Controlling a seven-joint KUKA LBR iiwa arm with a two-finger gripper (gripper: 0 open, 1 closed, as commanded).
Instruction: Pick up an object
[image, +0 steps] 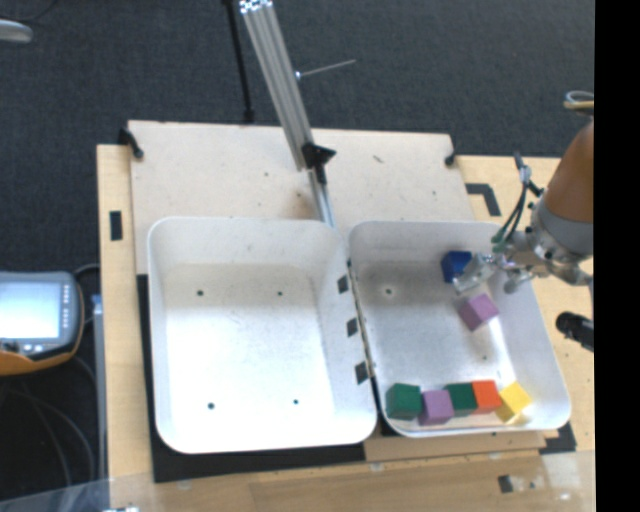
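My gripper (490, 277) hangs over the upper right part of the right bin (540, 340), at the end of the grey arm that comes in from the right. A tilted purple block (478, 310) sits just below and in front of it, very close; I cannot make out whether they touch. A blue block (456, 265) lies right beside the gripper on its left. Along the bin's front wall runs a row of blocks: green (404, 400), purple (437, 406), green (462, 397), orange (486, 395) and yellow (514, 400).
The left bin (180, 300) stands beside the right one, sharing a middle wall. A slanted metal post (285, 90) rises from the bench behind the bins. A grey device (35, 310) sits off the bench at the far left.
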